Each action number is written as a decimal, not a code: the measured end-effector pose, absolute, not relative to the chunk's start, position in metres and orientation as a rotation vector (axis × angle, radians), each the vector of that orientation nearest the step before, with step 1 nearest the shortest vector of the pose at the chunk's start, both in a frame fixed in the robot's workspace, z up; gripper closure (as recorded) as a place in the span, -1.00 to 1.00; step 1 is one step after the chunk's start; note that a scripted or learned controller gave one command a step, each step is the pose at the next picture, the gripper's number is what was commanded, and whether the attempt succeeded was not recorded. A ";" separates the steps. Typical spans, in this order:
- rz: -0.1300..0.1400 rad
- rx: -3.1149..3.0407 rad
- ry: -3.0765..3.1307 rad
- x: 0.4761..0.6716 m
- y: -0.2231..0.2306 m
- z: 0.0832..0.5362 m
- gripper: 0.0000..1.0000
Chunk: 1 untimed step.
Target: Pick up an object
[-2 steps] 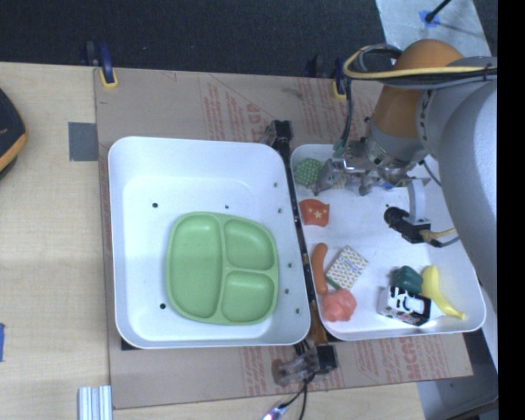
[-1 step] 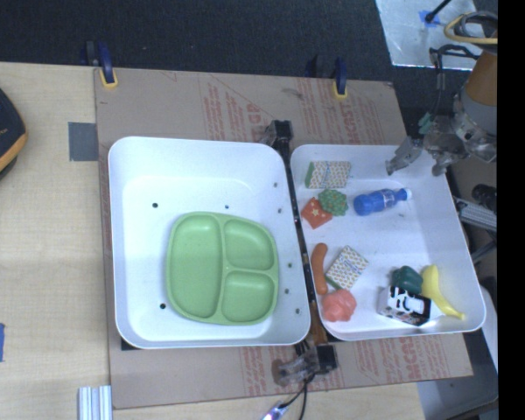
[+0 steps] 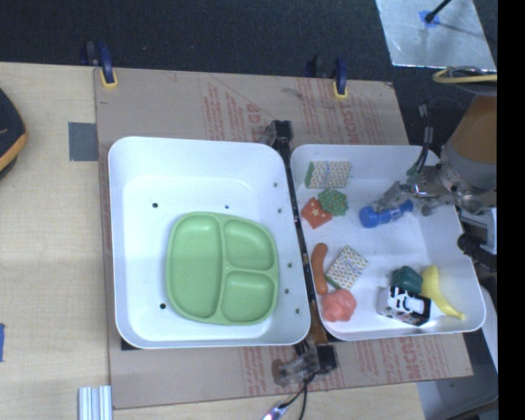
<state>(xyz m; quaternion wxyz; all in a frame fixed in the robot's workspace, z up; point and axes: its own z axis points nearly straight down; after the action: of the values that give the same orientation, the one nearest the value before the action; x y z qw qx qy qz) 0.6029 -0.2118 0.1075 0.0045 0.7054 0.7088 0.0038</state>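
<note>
Gripper (image 3: pixel 395 201) sits low in your right bin (image 3: pixel 378 160), touching the blue toy (image 3: pixel 378 215); you cannot tell its state. Nothing is lifted; the pick remains.

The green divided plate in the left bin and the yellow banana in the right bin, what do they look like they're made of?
The green divided plate looks like moulded plastic with a matte finish: one even pale green, soft rounded compartment walls, no sharp glare. The yellow banana appears to be a plastic or rubber toy: flat uniform yellow, smooth surface, though it is too small to be sure.
</note>
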 end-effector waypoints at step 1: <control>-0.003 2.218 2.227 0.656 -0.201 0.092 -1.00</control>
<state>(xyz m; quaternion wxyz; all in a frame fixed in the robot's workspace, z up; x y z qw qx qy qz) 0.6563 -0.2006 0.0921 -0.0009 0.7056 0.7086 -0.0009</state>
